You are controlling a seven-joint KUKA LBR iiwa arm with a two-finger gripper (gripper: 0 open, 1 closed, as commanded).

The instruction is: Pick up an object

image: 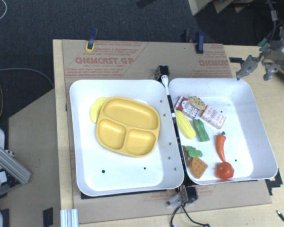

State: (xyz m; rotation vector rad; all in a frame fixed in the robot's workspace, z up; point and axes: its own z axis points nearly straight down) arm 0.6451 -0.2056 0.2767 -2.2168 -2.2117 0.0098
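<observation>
The gripper (256,69) hovered outside the right bin's (255,126) far corner, fingers apart, holding nothing. Corn (185,124), carrot (220,146) and tomato (224,170) lay inside, unobstructed; a yellow tray (127,126) occupied the left bin (85,126).

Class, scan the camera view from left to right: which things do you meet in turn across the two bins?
Yellow divided plate → corn cob → green pepper → red chilli → gripper, above the right bin's far corner.
</observation>
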